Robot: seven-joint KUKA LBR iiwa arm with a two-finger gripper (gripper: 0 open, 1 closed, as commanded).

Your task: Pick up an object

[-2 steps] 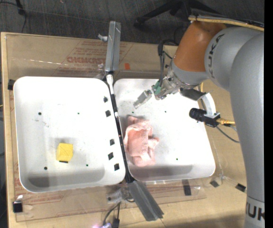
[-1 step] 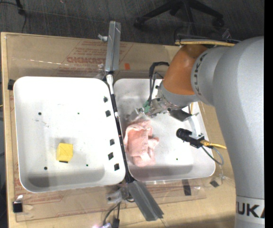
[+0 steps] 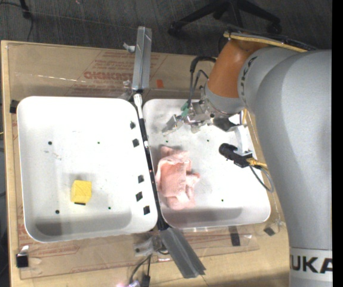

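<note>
I see two things to pick from. A pink cloth lies crumpled in a soft heap in the right bin, against its left wall. A small yellow block lies flat in the left bin, toward its near left part.

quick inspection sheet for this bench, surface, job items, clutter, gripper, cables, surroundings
surface: wooden bench bearing a left white bin and a right white bin, side by side, with a grey divider bar at their seam
job's things: yellow block in the left bin, toward its near side; pink crumpled cloth in the right bin, against its left wall
clutter: nothing seen
grippers: gripper over the far part of the right bin, apart from the cloth, nothing visible between its fingers
cables: black cable looping by the wrist; black connector with an orange lead over the right bin
surroundings: dark carpet, office chair base beyond the bench
</note>
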